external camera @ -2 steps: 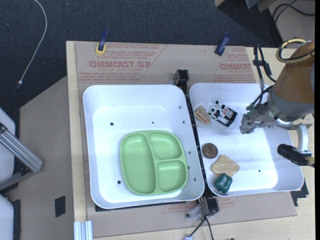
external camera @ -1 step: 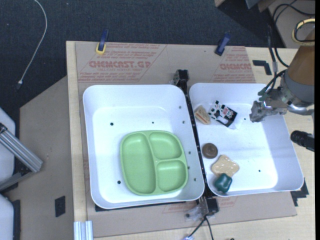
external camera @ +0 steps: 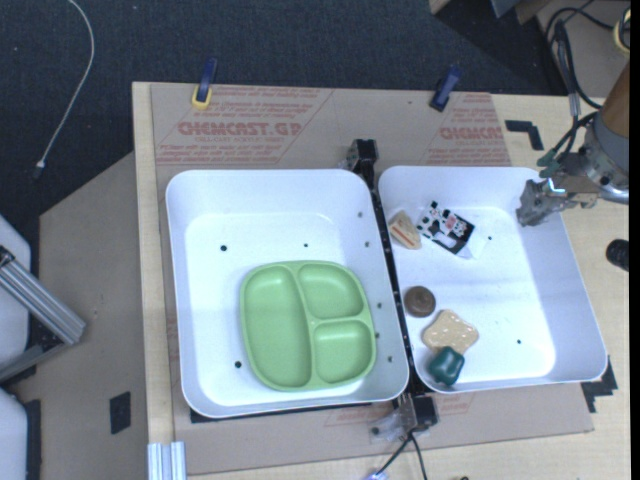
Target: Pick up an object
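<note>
In the right bin point(external camera: 560, 298) lie several small objects. A tan wedge point(external camera: 405, 231) and a black-and-white patterned piece point(external camera: 447, 225) sit near its far left corner. A brown round disc point(external camera: 419, 300) rests by the left wall. A tan toast-shaped piece point(external camera: 451, 330) and a dark green lump point(external camera: 447, 366) sit touching at the near left corner. My gripper point(external camera: 537, 206) hangs over the bin's far right rim, well to the right of the patterned piece, with nothing seen in it.
The left bin point(external camera: 200, 268) holds a light green divided plate point(external camera: 307, 323). A black divider clip point(external camera: 362, 154) sits between the bins at the back. Blue clamps point(external camera: 445, 88) hold the cardboard base. Cables hang at the upper right.
</note>
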`<state>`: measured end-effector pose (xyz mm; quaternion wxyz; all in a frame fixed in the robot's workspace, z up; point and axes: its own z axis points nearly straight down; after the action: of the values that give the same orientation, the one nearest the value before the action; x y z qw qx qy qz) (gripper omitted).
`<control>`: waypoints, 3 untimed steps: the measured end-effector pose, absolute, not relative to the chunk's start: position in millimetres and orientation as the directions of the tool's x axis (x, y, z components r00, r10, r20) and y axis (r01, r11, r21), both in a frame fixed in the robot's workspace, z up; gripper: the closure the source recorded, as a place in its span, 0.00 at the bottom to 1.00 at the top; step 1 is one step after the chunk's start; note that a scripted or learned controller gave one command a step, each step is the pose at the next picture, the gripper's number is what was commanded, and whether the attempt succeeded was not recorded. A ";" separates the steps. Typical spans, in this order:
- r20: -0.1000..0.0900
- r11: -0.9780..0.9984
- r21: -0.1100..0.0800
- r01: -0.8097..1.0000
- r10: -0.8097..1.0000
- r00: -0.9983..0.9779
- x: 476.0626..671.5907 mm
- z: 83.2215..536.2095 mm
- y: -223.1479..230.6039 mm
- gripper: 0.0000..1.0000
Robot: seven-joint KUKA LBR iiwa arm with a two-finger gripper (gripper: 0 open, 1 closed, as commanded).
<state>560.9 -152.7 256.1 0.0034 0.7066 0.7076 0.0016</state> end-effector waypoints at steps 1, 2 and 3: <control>0.002 0.004 -0.003 1.000 1.000 -0.004 548.2 242.0 -100.7 1.00; 0.002 0.004 -0.002 1.000 1.000 -0.004 544.3 238.0 -57.4 1.00; 0.003 0.007 -0.002 1.000 1.000 -0.007 536.5 238.8 5.4 1.00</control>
<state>536.5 5.4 238.8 -0.0019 0.7047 0.7095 0.0002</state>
